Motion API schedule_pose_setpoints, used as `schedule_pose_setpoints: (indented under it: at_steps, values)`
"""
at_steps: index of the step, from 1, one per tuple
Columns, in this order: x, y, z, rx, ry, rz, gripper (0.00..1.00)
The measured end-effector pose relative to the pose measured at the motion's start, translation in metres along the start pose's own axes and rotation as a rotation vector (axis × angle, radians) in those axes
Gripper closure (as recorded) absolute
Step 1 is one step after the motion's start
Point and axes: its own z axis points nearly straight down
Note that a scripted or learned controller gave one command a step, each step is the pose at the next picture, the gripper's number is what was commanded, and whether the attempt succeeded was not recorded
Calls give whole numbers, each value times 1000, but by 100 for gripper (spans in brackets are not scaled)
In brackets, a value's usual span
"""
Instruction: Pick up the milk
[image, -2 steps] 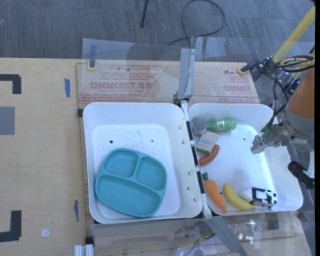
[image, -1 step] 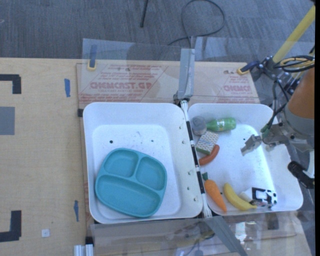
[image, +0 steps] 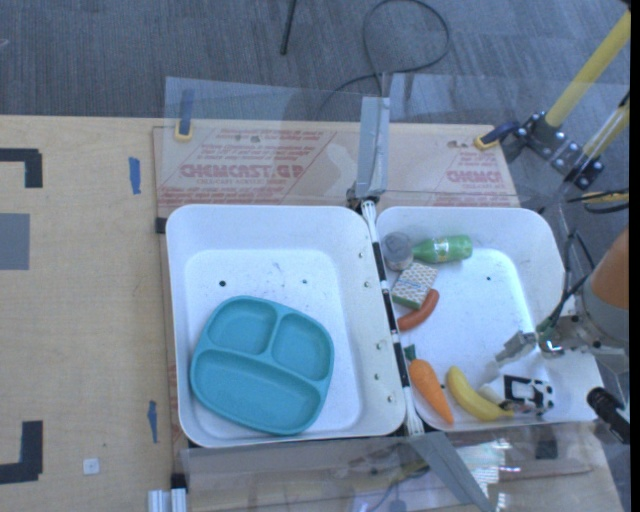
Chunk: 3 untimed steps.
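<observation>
The milk (image: 528, 392) is a small white carton with black cow patches. It lies in the front right corner of the right bin (image: 470, 300), just right of a yellow banana (image: 472, 394). My gripper (image: 524, 346) hangs over the right side of that bin, a little behind and above the milk, with the grey arm and its orange band (image: 606, 285) reaching in from the right edge. Nothing is seen held in the gripper.
In the right bin also lie a carrot (image: 431, 390), a red sausage (image: 419, 309), a small patterned box (image: 413, 286), a grey lump (image: 398, 248) and a green bottle (image: 443, 249). The left bin (image: 200, 240) bears a teal divided plate (image: 262, 364).
</observation>
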Motion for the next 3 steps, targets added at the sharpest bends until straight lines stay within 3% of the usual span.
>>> schedule_pose_setpoints:
  at_steps: [1, 2, 3]
  values:
    - [40, 38, -18, 0, -5, -241, 0]
    - [-7, -5, 4, -6, -5, -306, 0]
    - [-13, 45, -20, -1, -5, -408, 0]
